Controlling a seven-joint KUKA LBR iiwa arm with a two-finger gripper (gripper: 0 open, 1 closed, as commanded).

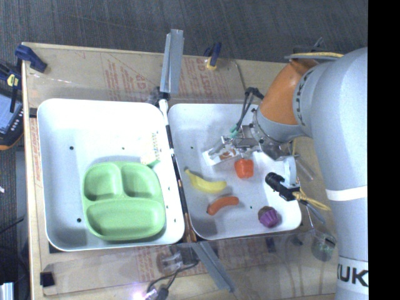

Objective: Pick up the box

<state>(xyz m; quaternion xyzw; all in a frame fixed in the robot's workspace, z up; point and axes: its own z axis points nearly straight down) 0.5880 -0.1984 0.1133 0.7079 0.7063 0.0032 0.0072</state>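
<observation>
The box (217,154) is a small pale carton with red marks, lying in the right bin (187,130) near its middle. My gripper (234,145) reaches down from the right, directly over the box's right end and touching or nearly touching it. Metal parts of the gripper overlap the box, so I cannot see whether the box sits between them. An orange-red block (244,168) lies just below the gripper.
In the right bin there are also a yellow banana (206,182), an orange sausage (222,204) and a purple fruit (269,216). The left bin (56,130) holds a green divided plate (125,200). A small pale card (153,149) leans at its right wall.
</observation>
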